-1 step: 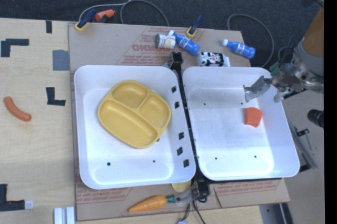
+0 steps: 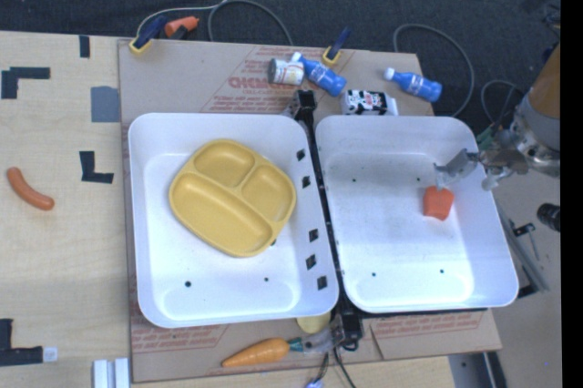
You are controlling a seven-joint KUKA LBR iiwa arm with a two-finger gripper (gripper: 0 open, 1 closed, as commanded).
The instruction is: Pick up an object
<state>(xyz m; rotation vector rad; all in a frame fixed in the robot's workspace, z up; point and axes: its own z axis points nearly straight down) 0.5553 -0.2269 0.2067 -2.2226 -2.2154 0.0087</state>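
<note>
End effector [image 2: 466, 166] poised above orange block [image 2: 438, 202] in right bin [image 2: 410, 286], open or clenched impossible to tell; block judged light, rigid, best pinched across flat sides.

1. A small orange block [image 2: 438, 202] is seen in the right bin [image 2: 401, 286] — the only loose thing lying in it.
2. It is blocky in shape, with a paler top face and a redder side.
3. It is set on the bin floor, in the far right part, near the right wall.
4. It is seated flat — nothing is touching it.
</note>
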